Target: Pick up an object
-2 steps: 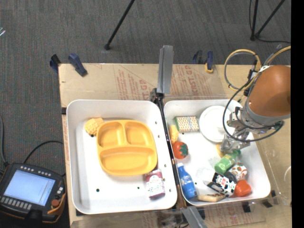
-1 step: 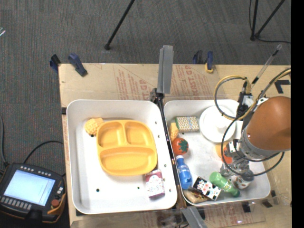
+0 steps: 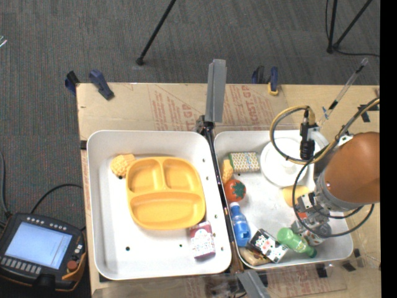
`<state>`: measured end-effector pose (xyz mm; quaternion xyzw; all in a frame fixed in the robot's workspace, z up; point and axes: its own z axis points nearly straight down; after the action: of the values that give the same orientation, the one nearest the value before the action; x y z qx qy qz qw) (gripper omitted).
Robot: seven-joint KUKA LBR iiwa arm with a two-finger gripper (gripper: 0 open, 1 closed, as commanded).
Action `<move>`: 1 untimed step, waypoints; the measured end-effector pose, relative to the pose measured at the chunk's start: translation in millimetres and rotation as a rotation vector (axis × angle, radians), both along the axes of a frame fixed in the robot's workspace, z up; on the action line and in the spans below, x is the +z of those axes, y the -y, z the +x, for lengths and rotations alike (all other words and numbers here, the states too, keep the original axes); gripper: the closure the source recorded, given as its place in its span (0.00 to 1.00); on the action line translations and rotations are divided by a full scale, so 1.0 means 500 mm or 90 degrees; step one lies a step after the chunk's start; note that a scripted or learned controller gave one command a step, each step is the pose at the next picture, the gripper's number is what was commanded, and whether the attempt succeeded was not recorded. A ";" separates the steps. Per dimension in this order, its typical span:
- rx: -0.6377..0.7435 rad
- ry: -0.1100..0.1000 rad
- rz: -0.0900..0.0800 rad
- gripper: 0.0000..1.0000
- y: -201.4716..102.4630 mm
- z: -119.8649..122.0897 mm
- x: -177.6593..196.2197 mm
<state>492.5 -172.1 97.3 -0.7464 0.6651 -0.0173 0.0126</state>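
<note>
My gripper (image 3: 309,226) hangs low in the right bin (image 3: 273,203), near its front right corner, under the orange-banded wrist. A green object (image 3: 295,241) lies just in front of and below the gripper, close to it; whether they touch is unclear. Beside the green object lies a black patterned box (image 3: 268,244). A yellow item (image 3: 290,195) peeks out just left of the wrist. Further left in this bin are a blue bottle (image 3: 239,224), a red tomato (image 3: 235,191) and a checkered block (image 3: 244,161).
A white plate (image 3: 282,163) rests at the back of the right bin. The left bin (image 3: 105,228) holds a yellow divided tray (image 3: 165,191), a yellow bumpy toy (image 3: 121,164) and a pink carton (image 3: 201,241). Cables loop above the wrist. A grey post (image 3: 216,92) stands behind the bins.
</note>
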 end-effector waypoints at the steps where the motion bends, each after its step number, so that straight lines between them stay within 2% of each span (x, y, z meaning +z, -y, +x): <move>1: 0.025 -0.026 0.008 0.00 -0.149 0.233 -0.001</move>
<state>609.1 -97.4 96.6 -0.7594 0.6506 0.0021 0.0038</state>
